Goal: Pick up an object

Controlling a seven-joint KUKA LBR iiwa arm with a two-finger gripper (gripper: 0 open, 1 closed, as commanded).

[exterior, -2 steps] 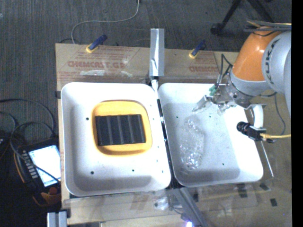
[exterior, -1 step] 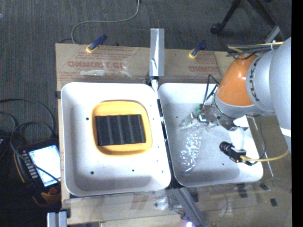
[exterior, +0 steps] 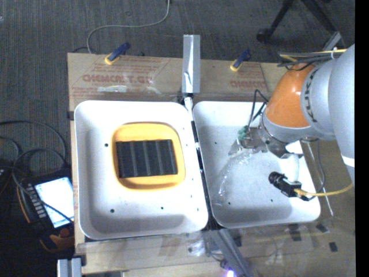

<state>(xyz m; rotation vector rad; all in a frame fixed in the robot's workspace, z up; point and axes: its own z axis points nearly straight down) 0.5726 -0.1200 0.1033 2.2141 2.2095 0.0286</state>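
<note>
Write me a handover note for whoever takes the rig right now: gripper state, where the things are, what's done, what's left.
Gripper: over the right bin, near its upper middle, mostly hidden under the wrist; finger state cannot be read, and nothing is visibly held.
Things: a yellow tray with a dark ribbed insert lies flat in the middle of the left bin. A clear, crinkled plastic piece lies in the right bin, just below and left of the gripper.
Done: arm is positioned over the right bin.
Left: the pick itself. No object is seen lifted; confirm a grasp before counting it.
</note>
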